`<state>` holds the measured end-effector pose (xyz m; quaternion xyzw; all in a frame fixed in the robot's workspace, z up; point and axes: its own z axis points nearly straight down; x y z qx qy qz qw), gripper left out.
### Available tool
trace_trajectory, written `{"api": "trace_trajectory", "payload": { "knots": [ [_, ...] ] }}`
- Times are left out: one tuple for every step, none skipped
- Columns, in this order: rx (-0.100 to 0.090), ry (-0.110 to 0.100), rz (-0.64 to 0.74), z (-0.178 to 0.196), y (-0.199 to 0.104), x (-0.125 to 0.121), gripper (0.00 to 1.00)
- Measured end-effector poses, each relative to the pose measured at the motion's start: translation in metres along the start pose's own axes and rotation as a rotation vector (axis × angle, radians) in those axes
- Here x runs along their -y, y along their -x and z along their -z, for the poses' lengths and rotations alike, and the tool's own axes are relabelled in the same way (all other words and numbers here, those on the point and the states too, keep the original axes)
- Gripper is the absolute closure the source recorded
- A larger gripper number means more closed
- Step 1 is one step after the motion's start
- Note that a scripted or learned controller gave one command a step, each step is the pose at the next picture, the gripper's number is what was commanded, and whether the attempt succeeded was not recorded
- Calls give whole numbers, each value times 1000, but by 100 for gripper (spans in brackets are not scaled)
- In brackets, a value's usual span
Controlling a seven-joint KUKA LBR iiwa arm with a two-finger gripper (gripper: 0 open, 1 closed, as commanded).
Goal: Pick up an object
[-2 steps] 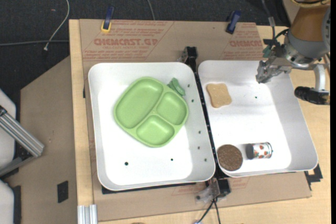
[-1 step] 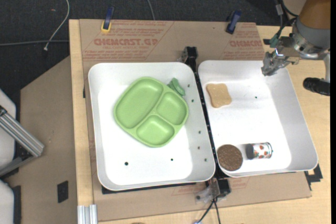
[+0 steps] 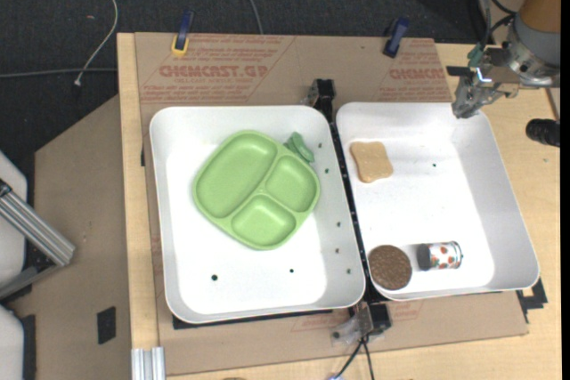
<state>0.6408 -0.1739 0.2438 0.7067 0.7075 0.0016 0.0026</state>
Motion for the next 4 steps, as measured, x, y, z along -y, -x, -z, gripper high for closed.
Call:
{"api": "trace_trajectory", "payload": {
  "knots": [
    [-3,-6,4,8,-52,-1,100],
    [-4,-9,5,-7,-107,3,100],
    [-4,-9,5,-15,-168,12,100],
    [-5,-9,6,-21,-230,19,100]
  ]
}}
